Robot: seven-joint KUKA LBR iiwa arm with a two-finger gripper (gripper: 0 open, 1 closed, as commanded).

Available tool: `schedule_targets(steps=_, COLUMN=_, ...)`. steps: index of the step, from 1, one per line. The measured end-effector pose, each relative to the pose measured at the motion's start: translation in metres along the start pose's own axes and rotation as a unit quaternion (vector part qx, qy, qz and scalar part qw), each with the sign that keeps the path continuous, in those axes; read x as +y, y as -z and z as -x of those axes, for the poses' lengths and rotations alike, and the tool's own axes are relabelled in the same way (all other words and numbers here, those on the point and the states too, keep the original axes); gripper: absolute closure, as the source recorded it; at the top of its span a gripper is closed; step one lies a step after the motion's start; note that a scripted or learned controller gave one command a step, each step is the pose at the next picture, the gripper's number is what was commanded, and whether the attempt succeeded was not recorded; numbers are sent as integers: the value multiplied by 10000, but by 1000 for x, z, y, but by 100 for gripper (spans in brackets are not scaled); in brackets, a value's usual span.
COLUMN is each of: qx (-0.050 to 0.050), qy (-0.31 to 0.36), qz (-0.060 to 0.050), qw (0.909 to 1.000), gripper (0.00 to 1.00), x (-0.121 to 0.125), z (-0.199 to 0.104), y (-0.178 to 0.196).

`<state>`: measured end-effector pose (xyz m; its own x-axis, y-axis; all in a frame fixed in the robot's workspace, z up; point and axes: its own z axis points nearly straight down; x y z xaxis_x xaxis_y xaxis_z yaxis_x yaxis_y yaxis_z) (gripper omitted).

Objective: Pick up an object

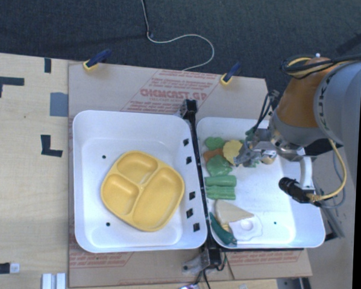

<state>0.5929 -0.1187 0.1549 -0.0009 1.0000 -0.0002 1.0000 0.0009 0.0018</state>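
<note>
gripper (247,157) over right bin | touching round pale-yellow piece (231,151) | green pieces (220,173) beside

Yellow divided tray (143,190) sits in left white bin (88,130). Cardboard sheet (165,95) under both bins w/ red print, blue-yellow clamps (97,59) at back edge. White cable (180,41) loops behind.

Yellow tray (143,190); white bins (82,184); green toys (219,180)

A tray (143,190) lies in the left bin (86,166); food pieces (219,180) perhaps overlap in the right bin (297,228).
</note>
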Motion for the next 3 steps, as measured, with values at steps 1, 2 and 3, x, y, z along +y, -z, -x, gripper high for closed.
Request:
schedule_targets(steps=1, qx=-2, qy=5, qz=12, qw=10000, gripper=100, x=-4, z=-4, y=61)
schedule_targets(steps=2, qx=3, qy=3, qz=-9, qw=10000, gripper=100, x=-4, z=-5, y=70)
schedule_targets(steps=3, qx=5, qy=12, qz=-27, qw=10000, gripper=100, x=-27, z=-38, y=60)
